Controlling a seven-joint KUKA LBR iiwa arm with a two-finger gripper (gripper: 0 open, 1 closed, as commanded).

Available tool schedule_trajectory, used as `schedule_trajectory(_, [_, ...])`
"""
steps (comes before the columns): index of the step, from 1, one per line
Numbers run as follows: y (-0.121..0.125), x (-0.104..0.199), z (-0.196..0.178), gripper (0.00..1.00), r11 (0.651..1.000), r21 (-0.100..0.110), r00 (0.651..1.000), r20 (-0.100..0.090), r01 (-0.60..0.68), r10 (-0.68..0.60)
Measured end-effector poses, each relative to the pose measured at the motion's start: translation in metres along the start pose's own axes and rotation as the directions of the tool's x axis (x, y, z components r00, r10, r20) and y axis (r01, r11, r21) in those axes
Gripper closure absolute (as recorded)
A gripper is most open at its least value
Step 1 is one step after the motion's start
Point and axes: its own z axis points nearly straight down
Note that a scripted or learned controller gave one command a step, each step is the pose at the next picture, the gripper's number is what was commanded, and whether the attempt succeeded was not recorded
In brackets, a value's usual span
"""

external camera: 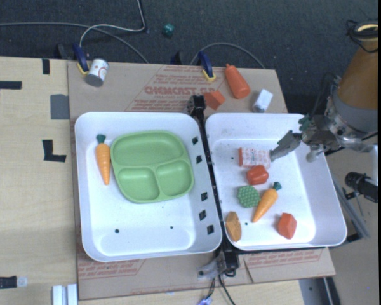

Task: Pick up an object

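Note:
My gripper (pixel 293 155) hangs over the upper right part of the right bin (pixel 324 189), open, with nothing between its fingers. One long finger (pixel 283 147) points left toward a pink-and-white packet (pixel 252 155) and stops just right of it. Below the packet lie a red toy vegetable (pixel 258 175), a green knobbly piece (pixel 247 196) and a small carrot (pixel 265 204). A brown bread-like piece (pixel 232 225) and a red block (pixel 286 225) rest near the bin's front edge.
The left bin (pixel 89 221) holds a green divided plate (pixel 153 166) and a carrot (pixel 103 161). Behind the bins on the cardboard lie an orange toy (pixel 237 81), a white cube (pixel 263 100), a red piece (pixel 214 98) and a small can (pixel 97 72).

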Motion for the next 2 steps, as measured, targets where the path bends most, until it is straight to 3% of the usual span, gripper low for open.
schedule_trajectory(1, [0.019,0.030,0.180,0.00,1.000,0.008,1.000,-0.002,-0.001,0.001])
schedule_trajectory(2, [0.104,0.020,0.198,0.00,1.000,-0.001,1.000,0.000,-0.001,0.001])
